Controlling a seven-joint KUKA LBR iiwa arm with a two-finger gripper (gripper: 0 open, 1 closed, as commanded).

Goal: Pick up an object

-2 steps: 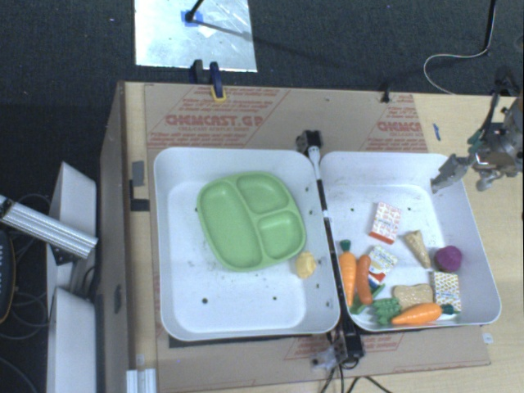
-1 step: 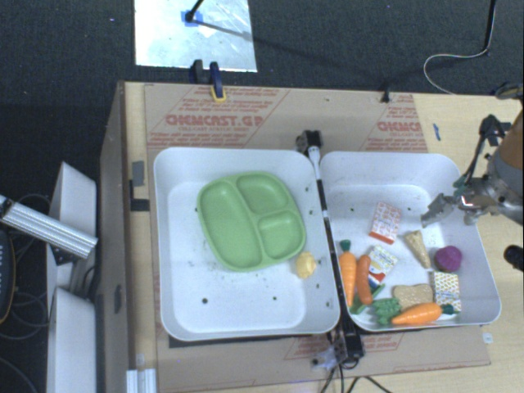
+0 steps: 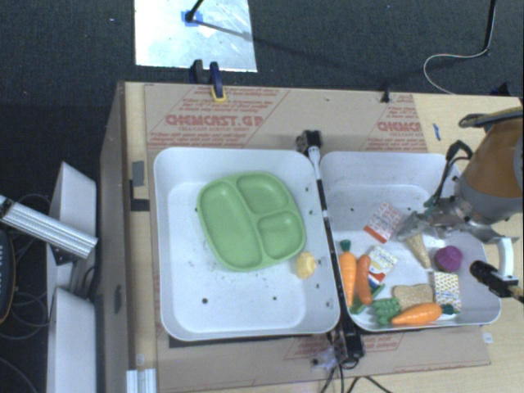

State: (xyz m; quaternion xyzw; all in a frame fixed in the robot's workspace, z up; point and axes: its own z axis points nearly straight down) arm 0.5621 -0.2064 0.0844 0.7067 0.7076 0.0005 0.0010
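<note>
Where cardboard [image 3: 246, 117] flanks the white bins [image 3: 176, 219], red "CHEMCAST GP" lettering [image 3: 214, 121]; pincer [image 3: 422, 223] state impossible to tell.

Glossy green plastic tray [image 3: 250, 219], smooth white plastic bins [image 3: 176, 244], brown cardboard-like bench [image 3: 246, 113]

Brown protective sheet [image 3: 270, 113] on the desk: red repeated print "CHEMCAST GP", legible at upper left; elsewhere partial.

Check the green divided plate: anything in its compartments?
Empty. All three compartments of the green plate show bare green; the small yellow item lies beside its rim, in the left bin.
</note>
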